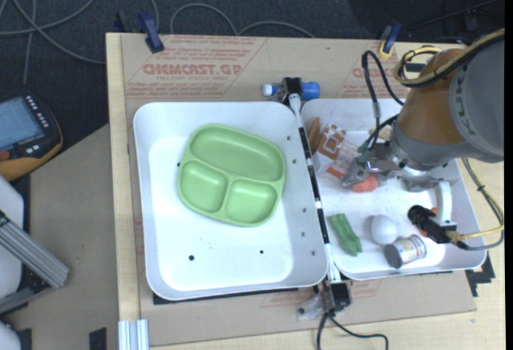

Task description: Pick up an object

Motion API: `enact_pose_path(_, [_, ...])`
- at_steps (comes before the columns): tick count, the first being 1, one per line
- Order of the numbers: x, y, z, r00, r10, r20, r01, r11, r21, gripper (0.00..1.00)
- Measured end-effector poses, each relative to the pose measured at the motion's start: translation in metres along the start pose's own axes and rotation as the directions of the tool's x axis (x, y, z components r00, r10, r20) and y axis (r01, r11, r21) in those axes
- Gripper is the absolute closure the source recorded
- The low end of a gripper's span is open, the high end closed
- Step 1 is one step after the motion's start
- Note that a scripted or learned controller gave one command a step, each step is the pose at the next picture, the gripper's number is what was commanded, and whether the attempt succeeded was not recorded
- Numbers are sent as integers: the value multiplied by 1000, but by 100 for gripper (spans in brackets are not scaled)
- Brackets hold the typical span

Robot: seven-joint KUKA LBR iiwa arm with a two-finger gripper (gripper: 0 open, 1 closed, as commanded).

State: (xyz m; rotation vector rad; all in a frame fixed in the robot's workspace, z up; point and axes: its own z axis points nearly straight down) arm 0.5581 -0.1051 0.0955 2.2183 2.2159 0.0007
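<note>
Camera view, two white bins (pixel 160 180), one green tray (pixel 231 175), end effector (pixel 361 172) grip state unclear

2 bins sit side by side. The left bin (pixel 160 180) holds a 3-compartment plate (pixel 231 175) toward its far side. In the right bin (pixel 473 256), the gripper (pixel 358 168) hangs at the far left; a ball (pixel 383 227) lies near, a block (pixel 347 233) to its left.

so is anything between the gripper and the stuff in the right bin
Nothing visible does. The gripper is already down among the clutter, beside a red-orange piece and a clear packet. The green object and white ball lie apart nearer the front.
</note>
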Motion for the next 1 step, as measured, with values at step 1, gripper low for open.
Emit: enact_pose_path(1, [66, -7, -90, 1000, -3, -5, 3, 1000, 3, 100])
